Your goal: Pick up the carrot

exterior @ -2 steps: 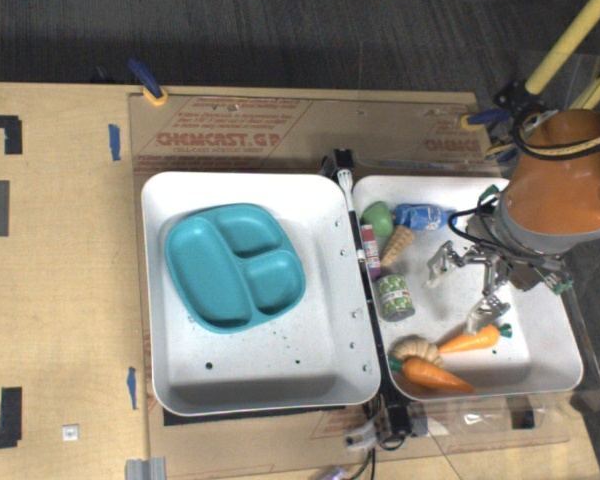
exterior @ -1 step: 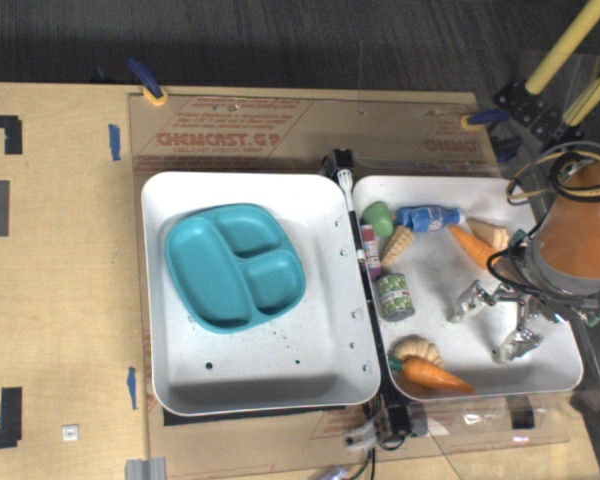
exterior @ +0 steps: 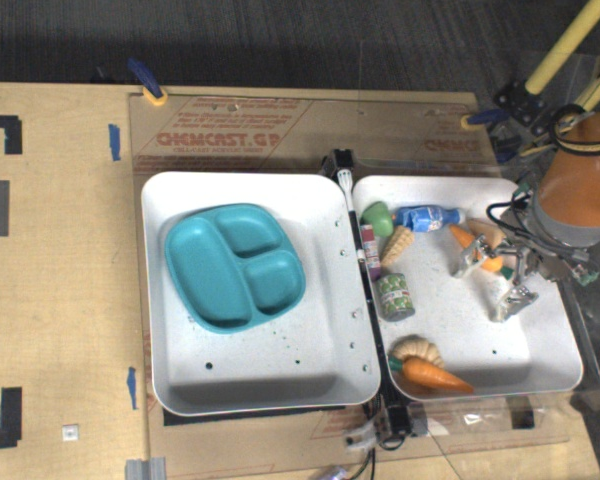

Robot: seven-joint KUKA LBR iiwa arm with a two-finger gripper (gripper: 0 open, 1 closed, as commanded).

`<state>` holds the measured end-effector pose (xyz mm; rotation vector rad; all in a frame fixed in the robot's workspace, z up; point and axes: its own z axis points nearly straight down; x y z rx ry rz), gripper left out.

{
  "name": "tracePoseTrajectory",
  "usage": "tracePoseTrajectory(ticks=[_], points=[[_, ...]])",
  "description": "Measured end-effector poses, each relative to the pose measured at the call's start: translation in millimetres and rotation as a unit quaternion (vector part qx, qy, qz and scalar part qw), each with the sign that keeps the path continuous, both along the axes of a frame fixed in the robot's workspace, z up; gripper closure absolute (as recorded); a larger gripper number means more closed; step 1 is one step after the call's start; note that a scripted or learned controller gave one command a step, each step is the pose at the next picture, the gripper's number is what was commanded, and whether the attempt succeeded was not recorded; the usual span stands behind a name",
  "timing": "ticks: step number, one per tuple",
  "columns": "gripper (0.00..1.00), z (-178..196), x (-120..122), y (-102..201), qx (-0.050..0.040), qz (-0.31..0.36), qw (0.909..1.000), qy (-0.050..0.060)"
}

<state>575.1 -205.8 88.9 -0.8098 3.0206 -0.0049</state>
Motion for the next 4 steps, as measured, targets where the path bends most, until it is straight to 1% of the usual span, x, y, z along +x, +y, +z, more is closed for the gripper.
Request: tracePoseTrajectory(ticks=[1, 2, 3, 4], points=[[1.0, 14.2, 4.3, 0.7, 0.0003, -0.002, 1.0, -0.008], [1.0, 90.1, -22.5, 69.5, -0.0001, 0.049, 0.9988, 0.0], [1.0, 99.0, -21.2, 69.7, 0.0008, 0.048, 0.9989, -0.003], [1.0, 110.3, -18.3, 71.0, 0.0014, 0.047, 0.9989, -0.008]])
